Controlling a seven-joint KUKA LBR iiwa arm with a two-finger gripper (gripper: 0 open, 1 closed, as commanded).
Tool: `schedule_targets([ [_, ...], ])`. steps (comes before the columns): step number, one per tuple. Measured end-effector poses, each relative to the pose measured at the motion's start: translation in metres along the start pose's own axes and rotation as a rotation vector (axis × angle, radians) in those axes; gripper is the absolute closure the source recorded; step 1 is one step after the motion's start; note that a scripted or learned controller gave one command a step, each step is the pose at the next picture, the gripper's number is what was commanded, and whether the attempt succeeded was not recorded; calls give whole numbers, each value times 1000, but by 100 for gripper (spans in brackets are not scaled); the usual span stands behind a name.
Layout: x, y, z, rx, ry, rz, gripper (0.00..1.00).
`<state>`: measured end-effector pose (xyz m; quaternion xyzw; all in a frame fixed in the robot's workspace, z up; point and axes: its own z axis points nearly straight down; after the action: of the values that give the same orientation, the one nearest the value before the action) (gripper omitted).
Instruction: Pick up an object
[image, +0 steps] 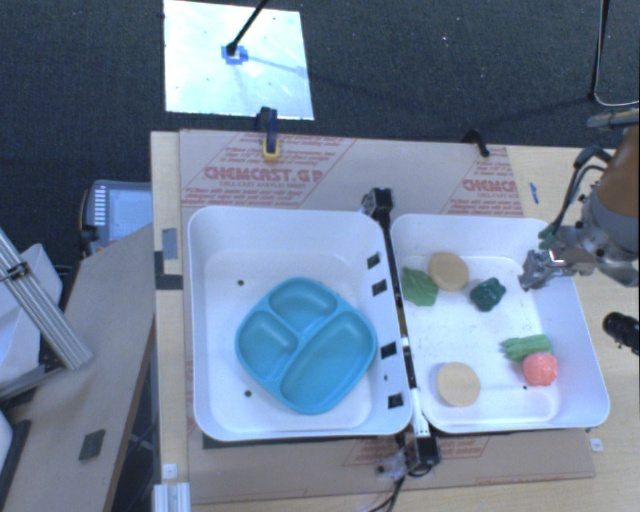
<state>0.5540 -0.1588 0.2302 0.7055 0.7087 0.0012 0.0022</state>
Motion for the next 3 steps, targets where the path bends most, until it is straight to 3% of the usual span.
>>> schedule_targets([
  [3, 147, 49, -3, 1, 3, -5, 100],
])
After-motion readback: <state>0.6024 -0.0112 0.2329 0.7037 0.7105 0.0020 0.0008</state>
